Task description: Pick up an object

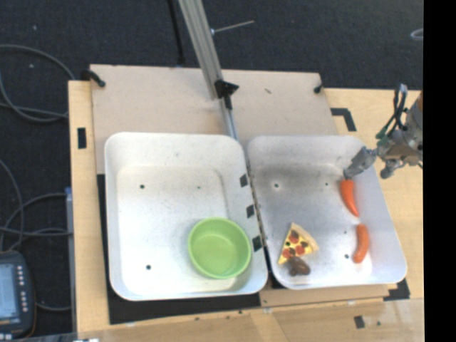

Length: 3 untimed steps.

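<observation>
orange and slim, a toy chili pepper (349, 197) lies near the right bin's (285, 162) far right edge, with the gripper (373, 164) poised just above its upper end. its fingers look spread, one tip close to the pepper, nothing between them. a sausage (361, 243), a pizza slice (297, 244) and, in the left bin (142, 191), a green bowl (219, 247) lie untouched. nothing is lifted yet; the grasp remains to do.
</observation>
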### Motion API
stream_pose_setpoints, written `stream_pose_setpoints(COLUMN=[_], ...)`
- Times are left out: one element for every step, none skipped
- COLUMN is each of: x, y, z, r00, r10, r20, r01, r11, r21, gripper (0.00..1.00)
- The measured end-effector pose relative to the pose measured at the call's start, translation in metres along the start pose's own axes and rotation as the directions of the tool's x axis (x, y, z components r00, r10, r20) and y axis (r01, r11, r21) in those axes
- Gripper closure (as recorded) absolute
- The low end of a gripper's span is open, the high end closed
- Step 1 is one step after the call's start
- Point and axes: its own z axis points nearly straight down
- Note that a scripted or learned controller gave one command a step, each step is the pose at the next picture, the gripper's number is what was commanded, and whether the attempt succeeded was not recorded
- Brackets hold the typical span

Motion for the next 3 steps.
stream_pose_setpoints(x=[0.0, -0.002, -0.001], y=[0.0, 0.001, 0.006], z=[0.0, 0.042, 0.086], r00=[1.0, 1.0, 1.0], r10=[0.0, 0.004, 0.004], r20=[0.0, 0.002, 0.001], r01=[0.0, -0.004, -0.004], r11=[1.0, 1.0, 1.0], r21=[0.0, 0.004, 0.005], gripper=[0.0, 0.0, 0.0])
